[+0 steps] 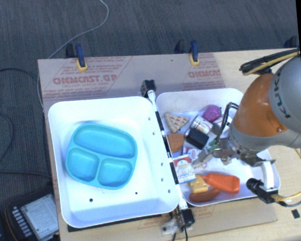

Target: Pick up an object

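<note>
The right bin (238,94) holds a jumble of small toys. A purple piece (211,112) lies at the back, a tan waffle wedge (177,121) near the back left, and a black block (197,137) beside a brown piece (176,142). Along the front lie a red-and-white packet (184,168), a yellow wedge (200,182) and an orange carrot (223,182). My gripper (209,153) is low in the middle of this bin, just right of the packet and in front of the black block. The wrist hides much of it, and I see no object held in it.
The left bin (74,204) holds a blue divided plate (101,155). A raised divider (163,142) separates the bins. The arm's orange band (258,115) covers the right bin's right side. Clamps (81,57) and cables sit at the bench's back edge.
</note>
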Motion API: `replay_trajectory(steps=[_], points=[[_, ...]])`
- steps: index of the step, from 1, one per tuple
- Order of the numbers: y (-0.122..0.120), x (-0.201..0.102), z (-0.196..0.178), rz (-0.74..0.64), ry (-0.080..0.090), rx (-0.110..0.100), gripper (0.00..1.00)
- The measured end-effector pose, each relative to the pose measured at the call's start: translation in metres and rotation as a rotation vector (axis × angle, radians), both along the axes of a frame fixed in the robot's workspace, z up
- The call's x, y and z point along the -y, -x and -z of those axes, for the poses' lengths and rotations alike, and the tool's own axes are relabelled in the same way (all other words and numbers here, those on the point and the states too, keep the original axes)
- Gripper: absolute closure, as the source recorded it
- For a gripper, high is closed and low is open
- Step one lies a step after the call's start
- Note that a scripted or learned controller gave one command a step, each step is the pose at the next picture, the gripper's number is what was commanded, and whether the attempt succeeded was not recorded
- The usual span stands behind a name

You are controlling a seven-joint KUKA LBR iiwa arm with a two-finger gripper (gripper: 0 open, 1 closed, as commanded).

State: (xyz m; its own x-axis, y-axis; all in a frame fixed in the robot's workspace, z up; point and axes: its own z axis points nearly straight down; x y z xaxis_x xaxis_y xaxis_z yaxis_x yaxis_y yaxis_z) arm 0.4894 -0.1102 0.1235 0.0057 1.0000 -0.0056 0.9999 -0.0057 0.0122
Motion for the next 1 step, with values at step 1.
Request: replay_trajectory(steps=[1], points=[[-0.0006,0.0000,-0.0096,0.000,0.000,0.000,1.00]])
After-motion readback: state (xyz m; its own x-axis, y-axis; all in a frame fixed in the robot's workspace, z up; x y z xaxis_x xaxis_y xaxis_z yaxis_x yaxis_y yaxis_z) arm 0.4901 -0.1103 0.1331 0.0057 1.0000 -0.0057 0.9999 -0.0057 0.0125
